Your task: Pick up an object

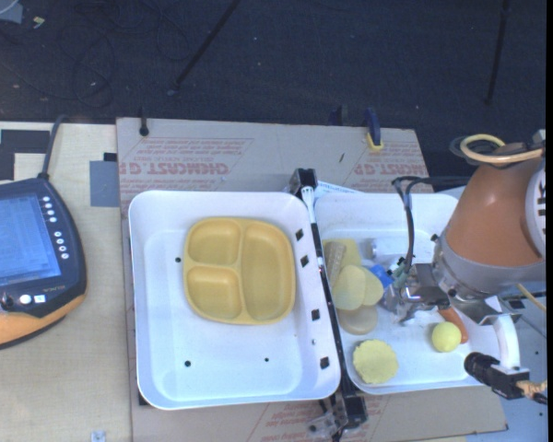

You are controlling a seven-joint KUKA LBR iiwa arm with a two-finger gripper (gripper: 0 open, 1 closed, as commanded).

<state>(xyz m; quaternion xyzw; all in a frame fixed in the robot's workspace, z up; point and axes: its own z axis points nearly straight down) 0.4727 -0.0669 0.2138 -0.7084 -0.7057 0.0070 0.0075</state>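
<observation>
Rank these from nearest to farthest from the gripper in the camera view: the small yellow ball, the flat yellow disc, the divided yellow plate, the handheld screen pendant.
Measured from the gripper:
1. Small yellow ball, right bin, just right of and below it.
2. Flat yellow disc, right bin's front edge; nearly as close.
3. Divided yellow plate, left bin.
4. Handheld screen pendant, off the bins at far left.

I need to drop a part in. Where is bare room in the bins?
Left bin: a wide strip below the yellow tray and a narrower one left of it. Right bin is crowded with yellow pieces, a ball and the tool.
</observation>
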